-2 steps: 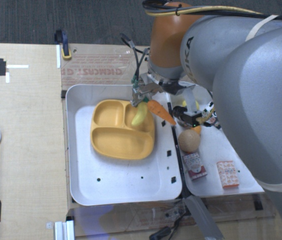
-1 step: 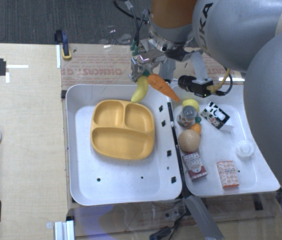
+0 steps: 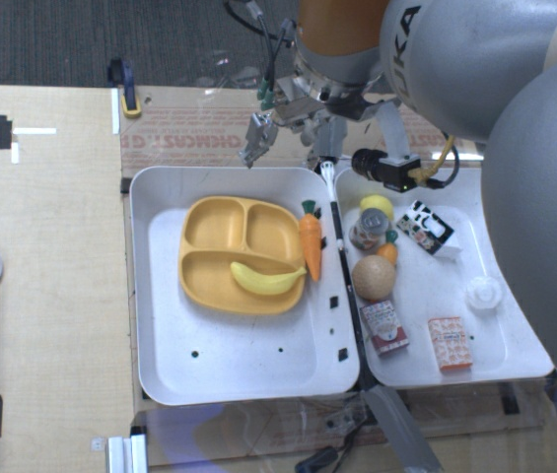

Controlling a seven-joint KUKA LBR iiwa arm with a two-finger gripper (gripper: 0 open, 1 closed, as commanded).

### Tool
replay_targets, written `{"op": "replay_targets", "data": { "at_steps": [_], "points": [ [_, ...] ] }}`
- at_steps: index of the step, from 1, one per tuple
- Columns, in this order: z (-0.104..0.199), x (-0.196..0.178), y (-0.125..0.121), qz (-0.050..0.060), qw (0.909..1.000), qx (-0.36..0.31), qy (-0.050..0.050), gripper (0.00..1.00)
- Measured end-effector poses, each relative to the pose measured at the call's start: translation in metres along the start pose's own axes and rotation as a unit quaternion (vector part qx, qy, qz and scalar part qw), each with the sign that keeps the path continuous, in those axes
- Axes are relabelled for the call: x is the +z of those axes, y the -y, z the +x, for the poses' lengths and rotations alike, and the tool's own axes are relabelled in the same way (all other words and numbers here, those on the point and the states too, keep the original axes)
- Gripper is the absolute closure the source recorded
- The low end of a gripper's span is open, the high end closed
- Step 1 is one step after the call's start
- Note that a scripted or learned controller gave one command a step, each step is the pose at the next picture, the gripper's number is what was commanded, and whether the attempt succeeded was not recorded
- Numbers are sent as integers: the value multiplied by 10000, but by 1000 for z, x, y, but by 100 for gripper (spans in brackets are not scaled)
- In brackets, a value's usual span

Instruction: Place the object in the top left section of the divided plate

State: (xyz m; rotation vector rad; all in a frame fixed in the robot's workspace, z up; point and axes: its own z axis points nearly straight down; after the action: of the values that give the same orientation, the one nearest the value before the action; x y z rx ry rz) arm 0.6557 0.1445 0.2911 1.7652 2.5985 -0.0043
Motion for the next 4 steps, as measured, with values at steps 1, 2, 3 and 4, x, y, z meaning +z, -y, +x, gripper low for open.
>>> {"op": "replay_targets", "data": {
  "at_steps": [1, 2, 3, 4],
  "points": [
    [0, -8, 0, 7, 10000, -6, 11, 100],
    [-20, 70, 4, 5, 10000, 57, -1, 100],
    [-20, 69, 4, 0, 10000, 55, 0, 0],
    [-20, 69, 4, 0, 10000, 55, 0, 0]
  ]
}}
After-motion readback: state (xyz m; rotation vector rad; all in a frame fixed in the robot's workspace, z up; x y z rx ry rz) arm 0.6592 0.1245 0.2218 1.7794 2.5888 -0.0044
